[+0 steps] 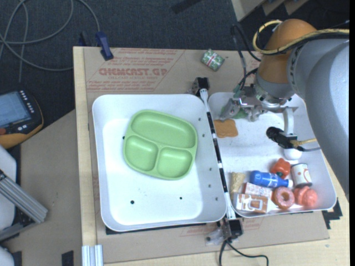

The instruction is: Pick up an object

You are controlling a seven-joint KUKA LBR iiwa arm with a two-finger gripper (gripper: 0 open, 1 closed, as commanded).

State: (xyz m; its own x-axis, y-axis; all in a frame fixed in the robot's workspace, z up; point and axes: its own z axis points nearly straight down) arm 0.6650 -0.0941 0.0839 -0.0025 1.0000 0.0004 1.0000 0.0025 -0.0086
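Note:
My gripper (pixel 244 107) hangs low over the far left corner of the right bin (pixel 244 149), its arm coming in from the right. A small greenish thing (pixel 228 111) lies just left of the gripper; I cannot tell whether it is touched. A flat brown cookie-like piece (pixel 226 128) lies just in front of the gripper, apart from it. At the bin's near right is a cluster: a blue bottle (pixel 265 178), a printed carton (pixel 253 198), a pink ring (pixel 284 197), a white-and-red can (pixel 301 174) and orange-red pieces (pixel 280 165).
The left bin (pixel 111 198) holds a green divided plate (pixel 160 143). A small green wrapped thing (pixel 212 59) and a blue clip (pixel 103 45) lie on the board behind the bins. A black clamp (pixel 201 85) sits at the bins' shared far corner.

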